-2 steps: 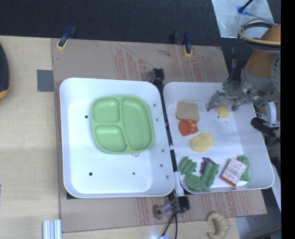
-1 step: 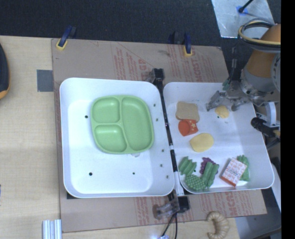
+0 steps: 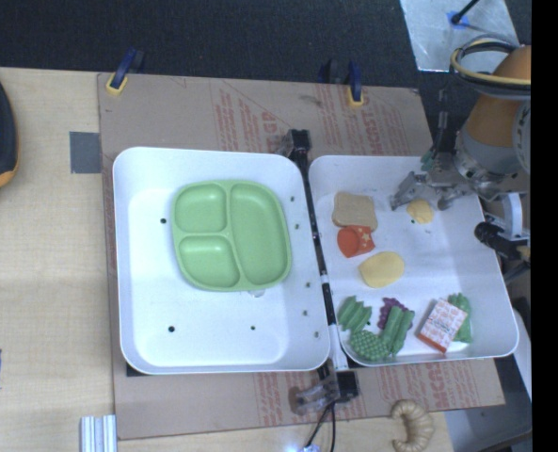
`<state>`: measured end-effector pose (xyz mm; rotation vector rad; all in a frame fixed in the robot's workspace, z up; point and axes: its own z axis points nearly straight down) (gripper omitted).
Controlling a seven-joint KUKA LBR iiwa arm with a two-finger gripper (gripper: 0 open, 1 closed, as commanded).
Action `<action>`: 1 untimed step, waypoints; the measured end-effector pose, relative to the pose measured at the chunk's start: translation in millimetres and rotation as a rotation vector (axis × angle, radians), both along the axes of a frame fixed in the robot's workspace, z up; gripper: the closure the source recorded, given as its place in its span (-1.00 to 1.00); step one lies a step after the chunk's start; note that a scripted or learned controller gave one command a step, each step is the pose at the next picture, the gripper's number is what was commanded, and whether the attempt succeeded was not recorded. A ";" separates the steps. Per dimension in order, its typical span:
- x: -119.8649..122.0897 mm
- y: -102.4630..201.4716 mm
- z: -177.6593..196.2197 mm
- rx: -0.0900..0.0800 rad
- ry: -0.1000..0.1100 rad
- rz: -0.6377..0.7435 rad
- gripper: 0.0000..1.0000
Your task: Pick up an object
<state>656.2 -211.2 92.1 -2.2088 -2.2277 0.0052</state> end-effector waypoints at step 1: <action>0.0 0.0 0.0 0.000 0.000 0.000 -1.00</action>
